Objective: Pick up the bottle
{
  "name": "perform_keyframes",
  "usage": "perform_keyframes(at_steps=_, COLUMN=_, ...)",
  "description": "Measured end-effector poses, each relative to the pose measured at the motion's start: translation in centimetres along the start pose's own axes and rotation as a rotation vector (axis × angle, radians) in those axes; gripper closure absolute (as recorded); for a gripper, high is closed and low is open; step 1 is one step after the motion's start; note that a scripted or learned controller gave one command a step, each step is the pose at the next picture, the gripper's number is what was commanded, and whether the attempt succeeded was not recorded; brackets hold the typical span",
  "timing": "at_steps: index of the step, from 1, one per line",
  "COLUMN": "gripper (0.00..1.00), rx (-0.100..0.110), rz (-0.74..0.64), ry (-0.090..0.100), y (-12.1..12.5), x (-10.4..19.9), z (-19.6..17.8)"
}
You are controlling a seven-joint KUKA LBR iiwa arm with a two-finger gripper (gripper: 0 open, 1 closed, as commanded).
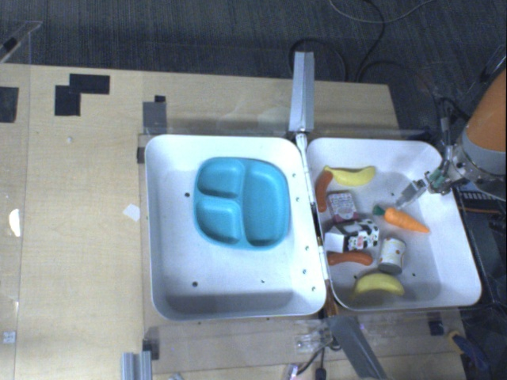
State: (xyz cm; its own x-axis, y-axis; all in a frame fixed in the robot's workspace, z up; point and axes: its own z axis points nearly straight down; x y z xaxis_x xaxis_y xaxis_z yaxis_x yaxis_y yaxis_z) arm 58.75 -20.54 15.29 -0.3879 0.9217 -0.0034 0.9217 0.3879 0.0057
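A small white bottle with black patches (358,234) lies on its side in the middle of the right bin (467,279). It rests among other items, touching a red-orange sausage (349,258) below it. My gripper (421,186) hangs over the bin's upper right part, tilted down to the left. Its tip is just above the leaf end of a carrot (405,221). It stands well to the right of the bottle and above it in the view, holding nothing that I can see.
The right bin also holds a banana (352,176), a second sausage (322,190), a dark packet (342,204), a short grey can (390,254) and a yellow fruit (378,284). A blue divided tray (242,201) sits in the left bin (170,236).
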Motion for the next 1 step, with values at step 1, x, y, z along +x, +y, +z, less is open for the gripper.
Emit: perform_keyframes(at_steps=1, gripper=0.00, rx=-0.003, rz=-0.078, ry=-0.001, y=9.52, x=0.93, z=-0.72)
